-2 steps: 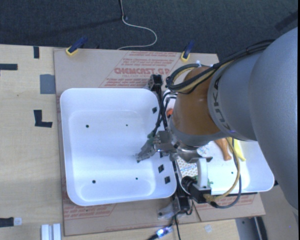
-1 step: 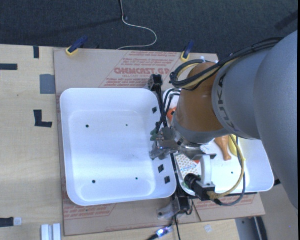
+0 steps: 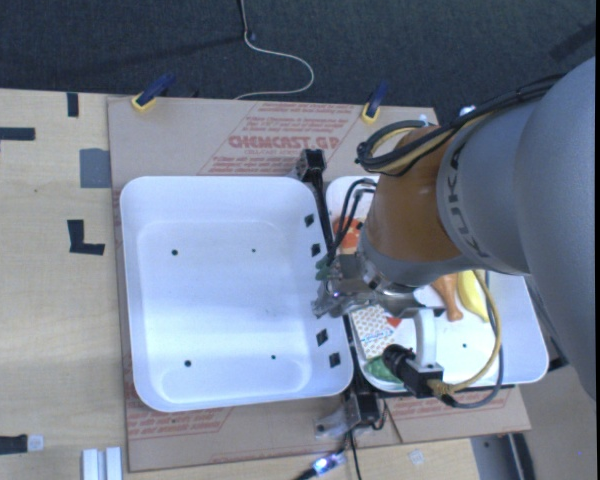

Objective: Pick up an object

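At the near edge we see our gripper [image 3: 338, 298] down in the right bin [image 3: 525, 353] among small objects [image 3: 375, 326], nothing visibly lifted so the pick seems undone, a yellow item [image 3: 470, 293] behind, the left bin [image 3: 220, 288] beyond.

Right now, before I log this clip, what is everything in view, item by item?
Shallow white plastic bin: one, white, left half of the cardboard sheet.
Second shallow white bin: one, white, right side, mostly hidden under the arm.
Yellow banana-shaped object: one, yellow, right bin.
Orange object: one, orange, right bin near the divider; kind unclear.
Brown cardboard sheet: one, brown with red print, under both bins.
Blue-and-yellow clamps: two, at the sheet's far edge.
Thin cable: one, pale, on dark floor.
Robot arm: one, grey with orange band, above the right bin.
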Robot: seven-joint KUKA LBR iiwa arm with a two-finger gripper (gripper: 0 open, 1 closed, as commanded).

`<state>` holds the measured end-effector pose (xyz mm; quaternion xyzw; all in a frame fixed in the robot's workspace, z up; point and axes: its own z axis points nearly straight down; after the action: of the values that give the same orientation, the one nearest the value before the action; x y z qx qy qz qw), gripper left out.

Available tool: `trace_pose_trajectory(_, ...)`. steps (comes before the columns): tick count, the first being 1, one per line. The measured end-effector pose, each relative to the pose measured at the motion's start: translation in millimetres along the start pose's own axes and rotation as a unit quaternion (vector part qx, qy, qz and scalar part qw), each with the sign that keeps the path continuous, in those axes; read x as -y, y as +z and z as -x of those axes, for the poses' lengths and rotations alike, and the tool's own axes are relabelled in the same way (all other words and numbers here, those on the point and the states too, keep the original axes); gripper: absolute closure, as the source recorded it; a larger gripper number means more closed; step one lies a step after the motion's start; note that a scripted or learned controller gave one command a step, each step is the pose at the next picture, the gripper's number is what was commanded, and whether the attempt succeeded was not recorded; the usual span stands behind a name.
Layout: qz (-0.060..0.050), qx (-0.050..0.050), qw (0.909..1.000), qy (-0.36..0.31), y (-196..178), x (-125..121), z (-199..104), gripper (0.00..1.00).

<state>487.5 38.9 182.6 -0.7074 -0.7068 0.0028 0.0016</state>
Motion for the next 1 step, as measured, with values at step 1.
trace_pose_trajectory(1, 0.008, -0.002, 1.0000, -0.005, -97.5, -52.7, -72.4, 1.00)
